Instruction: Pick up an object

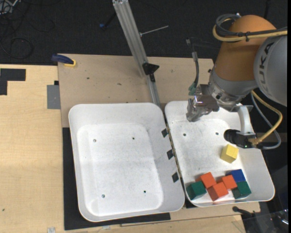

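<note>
In the right bin [194,144], a yellow block [229,153] lies alone toward the right side. Near the front edge sits a cluster: three orange blocks [218,184], two green blocks [197,190] at its ends and a blue block [238,175]. My gripper [196,111] hangs over the far left corner of the right bin, well behind all the blocks, with nothing visible between its fingers.
The left bin [87,130] lies beside the right one, with black clips [170,154] along the shared edge. A slanted aluminium rail [136,42] rises behind the bins. The grey arm with its orange band [242,47] fills the upper right.
</note>
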You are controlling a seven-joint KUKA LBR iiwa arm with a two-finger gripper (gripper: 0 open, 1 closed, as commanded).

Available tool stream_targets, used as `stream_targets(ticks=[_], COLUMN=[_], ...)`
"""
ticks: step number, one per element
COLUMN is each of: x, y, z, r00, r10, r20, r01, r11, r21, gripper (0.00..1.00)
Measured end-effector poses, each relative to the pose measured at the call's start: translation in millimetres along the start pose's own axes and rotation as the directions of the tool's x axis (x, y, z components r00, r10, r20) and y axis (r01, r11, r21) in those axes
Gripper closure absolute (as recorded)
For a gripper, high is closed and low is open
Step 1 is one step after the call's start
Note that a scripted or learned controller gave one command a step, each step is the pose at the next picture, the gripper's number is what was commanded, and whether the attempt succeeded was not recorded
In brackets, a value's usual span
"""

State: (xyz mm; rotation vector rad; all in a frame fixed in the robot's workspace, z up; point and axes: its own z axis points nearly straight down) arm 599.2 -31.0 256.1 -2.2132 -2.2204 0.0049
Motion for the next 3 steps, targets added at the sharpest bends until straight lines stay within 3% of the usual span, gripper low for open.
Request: stream_targets(ticks=[3], x=[128], y=[-55], z=[30], r00=[1.000], r10=[0.000], r20=[0.001], r01=[0.000], r11=[1.000], r21=[0.000], gripper=[1.00])
